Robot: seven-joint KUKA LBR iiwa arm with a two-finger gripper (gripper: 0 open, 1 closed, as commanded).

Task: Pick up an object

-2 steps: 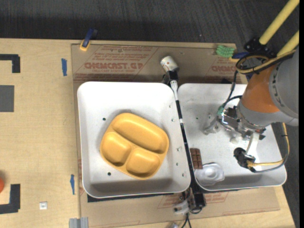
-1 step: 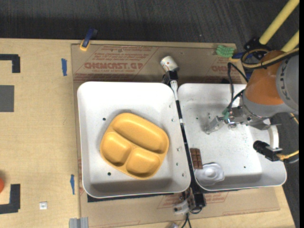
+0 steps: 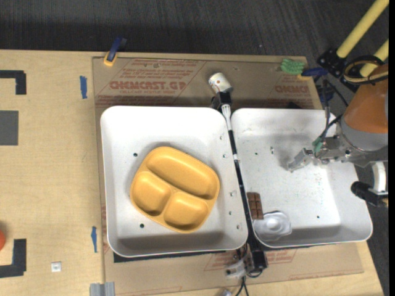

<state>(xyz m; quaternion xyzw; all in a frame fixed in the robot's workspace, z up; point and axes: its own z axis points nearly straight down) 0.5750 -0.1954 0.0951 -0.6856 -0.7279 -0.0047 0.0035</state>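
A yellow three-compartment plate lies in the middle of the left bin. In the right bin, a small clear plastic piece rests in the near left corner. A small brown block sits just behind it against the bin's left wall. My gripper hangs over the middle of the right bin, reaching in from the right under the orange-banded wrist. It is apart from the clear piece and the brown block. Nothing shows in its grasp.
Both bins sit on a cardboard sheet on the wooden bench. A small white-tipped fixture stands behind the gap between the bins. Clamps sit at the cardboard's back corners. A yellow pole and cables lie at the far right.
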